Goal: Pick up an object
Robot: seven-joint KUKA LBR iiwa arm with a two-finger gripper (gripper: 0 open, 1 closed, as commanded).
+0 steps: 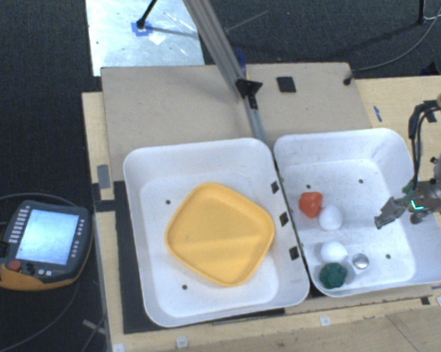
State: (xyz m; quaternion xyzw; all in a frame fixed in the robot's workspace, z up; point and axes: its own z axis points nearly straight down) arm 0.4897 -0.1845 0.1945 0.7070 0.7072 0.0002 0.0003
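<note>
A: Nearest the camera, along the front wall of the right bin (432, 268), sit a dark green ball (334, 275), a small silver object (359, 260) just beside it, and a white ball (334, 251) touching the green one from behind. Farther back, an orange-red object (310, 203) rests against a second white ball (330, 218).

B: Gripper status?

A: The gripper (386, 215) hovers over the right side of that bin, clear of every item. Whether it is released or clenched cannot be read from this view. Nothing is held.

B: Which item is the candidate, and how will it handle?

A: Any of the five qualifies. All look small and light. The balls are round and likely to roll or slip out of a two-finger pinch; take them across the widest part. The green one looks textured, possibly soft, so it may grip better. The silver piece looks hard and smooth, and is crowded by its neighbours.

B: Surface and surroundings?

A: Both bins are shallow, white and smooth. The left bin (158, 292) holds a yellow plate (220, 233). The bins stand on a cardboard sheet (168, 99) over a wooden bench (397, 94). A control pendant (41, 243) lies on the dark floor at left, and a grey pole (220, 37) slants across the back.
</note>
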